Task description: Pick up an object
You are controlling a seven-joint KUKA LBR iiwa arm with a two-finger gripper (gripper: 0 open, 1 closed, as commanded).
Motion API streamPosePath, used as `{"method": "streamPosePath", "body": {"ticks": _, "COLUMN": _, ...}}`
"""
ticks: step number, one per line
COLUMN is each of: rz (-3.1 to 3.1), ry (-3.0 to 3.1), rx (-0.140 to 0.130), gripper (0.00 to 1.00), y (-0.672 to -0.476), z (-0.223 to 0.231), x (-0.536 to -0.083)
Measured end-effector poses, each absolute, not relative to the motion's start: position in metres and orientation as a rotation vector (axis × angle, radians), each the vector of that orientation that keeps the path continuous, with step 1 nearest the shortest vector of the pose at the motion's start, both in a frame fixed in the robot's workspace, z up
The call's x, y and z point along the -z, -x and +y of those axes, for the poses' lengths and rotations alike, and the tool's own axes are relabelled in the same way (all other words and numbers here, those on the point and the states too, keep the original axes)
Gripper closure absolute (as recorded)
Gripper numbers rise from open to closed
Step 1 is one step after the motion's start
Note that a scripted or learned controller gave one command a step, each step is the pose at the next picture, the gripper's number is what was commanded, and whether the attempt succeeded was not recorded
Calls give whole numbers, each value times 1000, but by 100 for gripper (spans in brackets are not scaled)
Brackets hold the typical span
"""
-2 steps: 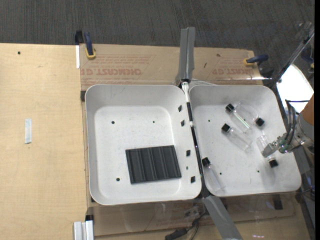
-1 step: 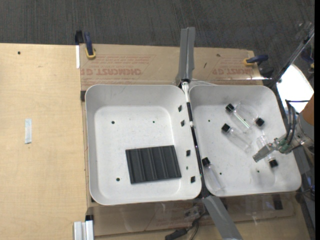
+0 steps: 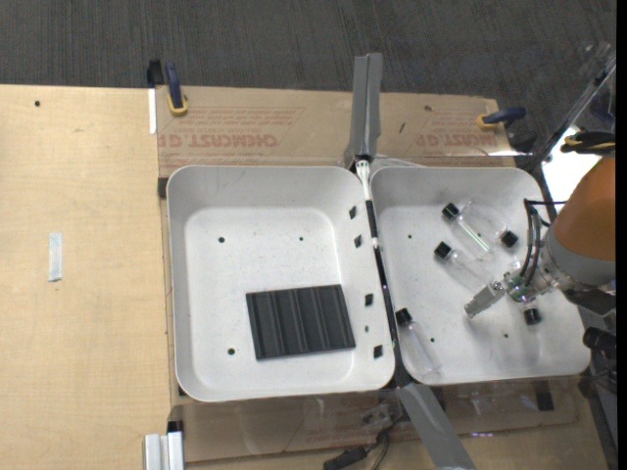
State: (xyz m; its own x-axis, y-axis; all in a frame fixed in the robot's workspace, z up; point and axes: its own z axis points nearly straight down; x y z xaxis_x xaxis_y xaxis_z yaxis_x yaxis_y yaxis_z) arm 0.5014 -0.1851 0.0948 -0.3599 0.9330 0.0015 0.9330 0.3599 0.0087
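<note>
Nearest to the camera, at the lower edge, a grey bar (image 3: pixel 436 427) runs at a slant just below the place where the two bins meet. Above it, the left bin (image 3: pixel 196 262) holds a dark ribbed mat (image 3: pixel 299 321), a rectangle with long grooves, lying flat in its lower middle part and a little turned. The right bin (image 3: pixel 470 355) holds several small clear tubes with black caps. One tube (image 3: pixel 462 225) lies near the upper middle, another tube (image 3: pixel 453 258) is just below and left of it, and a third tube (image 3: pixel 411 333) lies by the left wall, low in the bin. A small black cap (image 3: pixel 508 238) sits to the right of the upper tubes. The arm (image 3: pixel 588 223), with its orange band, comes in from the right, and the gripper (image 3: pixel 487 302) is down low over the right bin floor, pointing to the left and a little downward. Its fingers look grey and narrow, but whether they are open or closed I cannot tell, and nothing is clearly seen between them. Brown cardboard (image 3: pixel 245 130) lies under both bins, with a blue clamp (image 3: pixel 171 86) at its upper left corner.
</note>
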Motion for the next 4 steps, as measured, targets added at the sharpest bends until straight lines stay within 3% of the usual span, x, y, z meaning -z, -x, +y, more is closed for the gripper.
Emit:
{"method": "streamPosePath", "body": {"ticks": 1, "rz": 2585, "ry": -1780, "rx": -7, "gripper": 100, "y": -500, "z": -187, "x": -102}}
{"method": "streamPosePath", "body": {"ticks": 2, "rz": 2611, "ry": -1745, "rx": 1, "gripper": 100, "y": -506, "z": -222, "x": -116}}
{"method": "streamPosePath", "body": {"ticks": 3, "rz": 2613, "ry": -1742, "rx": 0, "gripper": 0, "y": -507, "z": -221, "x": -116}}
{"method": "streamPosePath", "body": {"ticks": 4, "rz": 2653, "ry": -1687, "rx": 1, "gripper": 0, "y": -477, "z": -173, "x": -91}}
